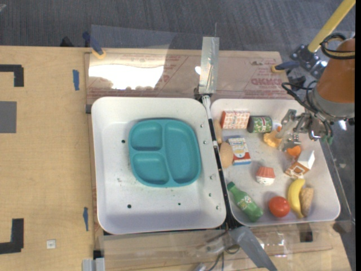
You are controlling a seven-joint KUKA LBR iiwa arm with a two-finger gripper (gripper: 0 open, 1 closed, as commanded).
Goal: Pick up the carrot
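Bins: we see two shallow white bins [107, 168] side by side, the left one bearing a teal three-compartment plastic plate [165, 152].
Arm: the grey arm with its orange band [338, 78] reaches in from the right over the right bin's far right corner.
Gripper: the two-finger metal gripper [297, 133] hangs just above the carrot.
Carrot: the small orange toy carrot [294, 149] lies directly below the fingertips, just beside a small orange-and-white carton [299, 166]; its long axis is unclear to us.
Jaws: we cannot tell.
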